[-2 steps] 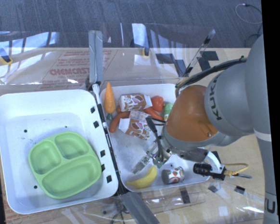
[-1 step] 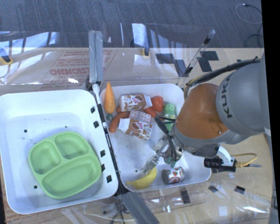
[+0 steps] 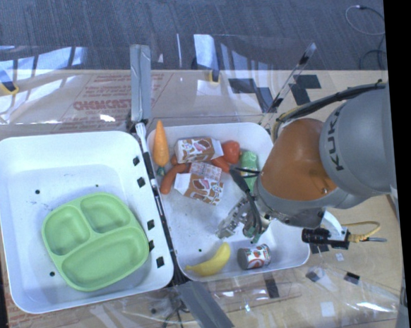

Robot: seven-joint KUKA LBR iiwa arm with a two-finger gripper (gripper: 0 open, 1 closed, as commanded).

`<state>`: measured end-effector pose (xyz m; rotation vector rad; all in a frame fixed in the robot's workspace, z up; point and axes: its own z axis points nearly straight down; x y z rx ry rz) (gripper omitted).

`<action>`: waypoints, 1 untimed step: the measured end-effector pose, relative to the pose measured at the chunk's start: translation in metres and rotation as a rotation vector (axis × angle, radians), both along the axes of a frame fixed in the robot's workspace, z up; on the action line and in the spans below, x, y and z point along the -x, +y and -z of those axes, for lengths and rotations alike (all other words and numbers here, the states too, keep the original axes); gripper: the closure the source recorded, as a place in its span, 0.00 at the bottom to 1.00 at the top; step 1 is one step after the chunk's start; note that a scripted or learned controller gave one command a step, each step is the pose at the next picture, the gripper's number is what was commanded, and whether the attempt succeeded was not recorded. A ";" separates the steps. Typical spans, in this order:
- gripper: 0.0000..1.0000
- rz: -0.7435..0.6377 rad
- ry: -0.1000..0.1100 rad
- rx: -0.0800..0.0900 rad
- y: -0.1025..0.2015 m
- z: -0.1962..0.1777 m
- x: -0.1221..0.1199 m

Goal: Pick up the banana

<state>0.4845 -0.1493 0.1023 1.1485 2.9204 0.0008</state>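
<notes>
Fingers of the gripper (image 3: 240, 223) hang over the right bin (image 3: 267, 139); I can't tell if they're spread or closed. Nothing sits between them, and the banana (image 3: 209, 260) lies just below-left against the near wall, beside a small can (image 3: 254, 256), so it looks unpicked.

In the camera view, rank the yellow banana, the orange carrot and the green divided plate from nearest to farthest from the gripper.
1. Yellow banana: right bin, front edge, just below-left of the gripper.
2. Orange carrot: right bin, back-left corner.
3. Green divided plate: left bin, across the divider.
</notes>
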 end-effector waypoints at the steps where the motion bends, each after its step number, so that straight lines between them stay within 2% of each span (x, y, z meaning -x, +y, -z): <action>1: 0.00 0.000 0.000 0.000 0.000 0.000 0.000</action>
